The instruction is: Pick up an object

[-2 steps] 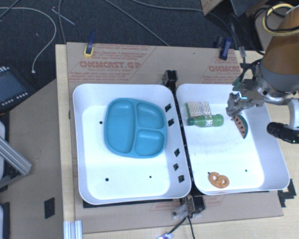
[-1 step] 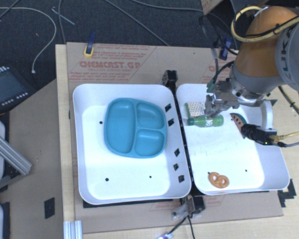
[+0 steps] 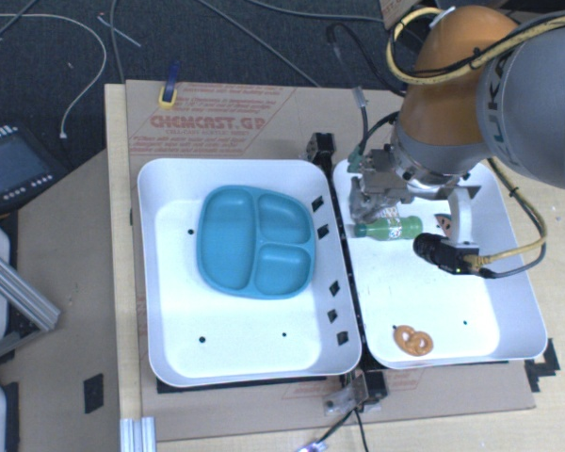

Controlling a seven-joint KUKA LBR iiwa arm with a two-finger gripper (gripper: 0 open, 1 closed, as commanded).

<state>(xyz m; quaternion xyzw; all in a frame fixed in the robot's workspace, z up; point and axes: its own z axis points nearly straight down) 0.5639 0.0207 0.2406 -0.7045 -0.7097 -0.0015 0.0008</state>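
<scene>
A green bottle (image 3: 393, 228) lies on its side in the right bin (image 3: 471, 318), near that bin's upper left corner. My gripper (image 3: 369, 207) hangs right over the bottle's left end, low in the bin, with the grey arm and orange band above it. A small brown pretzel (image 3: 413, 340) rests near the right bin's front edge. A blue divided plate (image 3: 255, 241) lies in the left bin (image 3: 174, 328). A small orange-and-white object (image 3: 443, 222) peeks out just right of the bottle, partly hidden by the arm.
A black cable connector (image 3: 443, 252) with a yellow hose (image 3: 513, 250) hangs over the middle of the right bin. Black clips (image 3: 333, 290) line the divider between the bins. The bench's cardboard edge (image 3: 217, 111) lies behind the bins.
</scene>
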